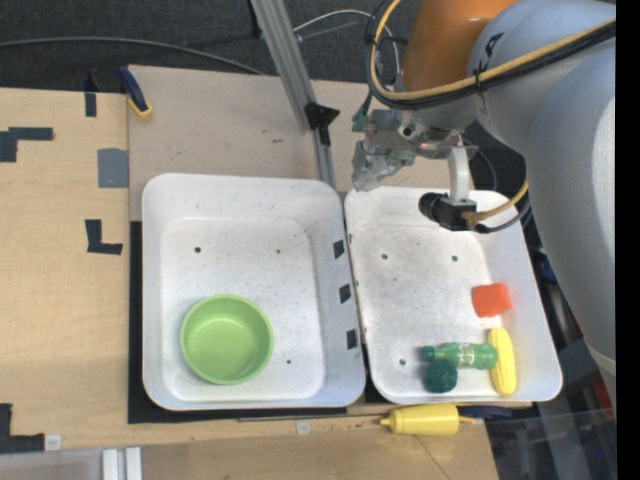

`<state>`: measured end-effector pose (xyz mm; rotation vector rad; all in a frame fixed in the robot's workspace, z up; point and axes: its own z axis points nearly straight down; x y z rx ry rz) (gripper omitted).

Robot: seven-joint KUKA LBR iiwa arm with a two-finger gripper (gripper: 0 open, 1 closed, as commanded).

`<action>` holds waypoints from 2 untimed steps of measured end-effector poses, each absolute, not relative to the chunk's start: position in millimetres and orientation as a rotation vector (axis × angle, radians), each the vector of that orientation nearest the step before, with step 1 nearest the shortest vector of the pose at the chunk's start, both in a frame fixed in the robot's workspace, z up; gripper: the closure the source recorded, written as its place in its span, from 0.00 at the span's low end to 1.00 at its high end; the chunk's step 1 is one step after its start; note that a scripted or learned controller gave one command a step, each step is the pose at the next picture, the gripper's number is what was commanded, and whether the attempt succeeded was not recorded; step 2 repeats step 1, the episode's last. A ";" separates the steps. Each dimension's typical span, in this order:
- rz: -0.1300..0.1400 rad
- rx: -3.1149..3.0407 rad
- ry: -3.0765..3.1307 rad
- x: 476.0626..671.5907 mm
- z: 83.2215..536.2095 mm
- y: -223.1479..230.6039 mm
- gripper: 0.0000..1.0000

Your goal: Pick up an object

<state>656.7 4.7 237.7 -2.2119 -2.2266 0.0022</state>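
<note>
Camera view: arm comes in from right, orange band up top. Hand (377, 168) hangs above the far edge of the right bin (400, 298), near the seam w/ the left bin (160, 268). Nothing seen between its fingers; can't tell if released or clenched, too blurred.

Right bin, near-right corner: orange block (490, 299), below it a yellow piece (502, 360) upright-ish, touching a green bottle (458, 355) lying sideways, dark green lump (439, 375) just beside the bottle. All well apart from hand.

Left bin: green bowl (227, 339) at near-left.

Worktop (60, 268): yellow bottle (425, 420) lying just outside right bin's near edge.
</note>
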 end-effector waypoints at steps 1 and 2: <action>0.000 -2.213 -2.228 669.9 232.9 59.4 1.00; 0.000 -2.213 -2.228 669.9 232.9 59.4 1.00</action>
